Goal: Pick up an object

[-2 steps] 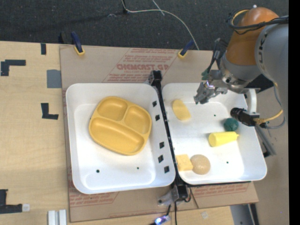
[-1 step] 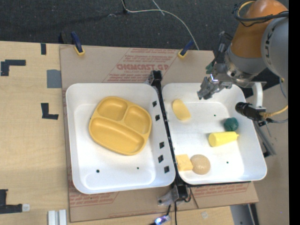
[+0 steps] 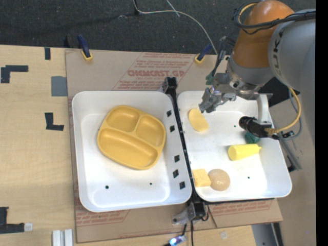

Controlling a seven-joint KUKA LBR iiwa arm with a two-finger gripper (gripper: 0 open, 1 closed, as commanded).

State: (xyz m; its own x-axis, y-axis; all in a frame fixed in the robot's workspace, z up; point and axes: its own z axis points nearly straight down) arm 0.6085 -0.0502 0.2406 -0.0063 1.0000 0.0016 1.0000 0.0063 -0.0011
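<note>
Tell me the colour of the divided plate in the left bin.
Yellow: the divided plate shows plainly in the camera view.

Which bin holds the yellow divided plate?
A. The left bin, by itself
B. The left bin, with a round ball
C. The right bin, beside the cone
A: the yellow divided plate lies alone in the left bin, while the small yellow pieces sit in the right bin.
</note>
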